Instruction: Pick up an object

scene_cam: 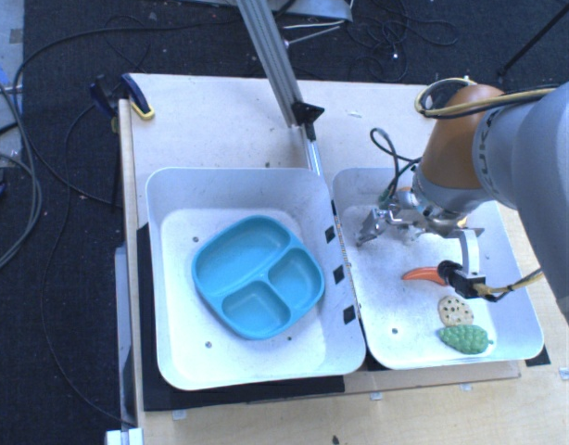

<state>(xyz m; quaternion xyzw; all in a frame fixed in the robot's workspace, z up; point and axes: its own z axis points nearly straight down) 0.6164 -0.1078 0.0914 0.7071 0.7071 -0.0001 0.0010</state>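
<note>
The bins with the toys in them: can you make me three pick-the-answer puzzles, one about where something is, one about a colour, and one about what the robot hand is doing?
1. Where is the tray?
A. Left bin
B. Right bin
C. On the floor

2. What colour is the carrot?
A. Purple
B. Orange
C. White

3. What is between the fingers of the gripper?
A. The cookie
B. The tray
C. Nothing

Answers:
1. A, the tray lies in the left bin.
2. B, it is orange with a dark end.
3. C, the fingers hang over bare white bin floor, apart from the cookie and the green toy.
</note>
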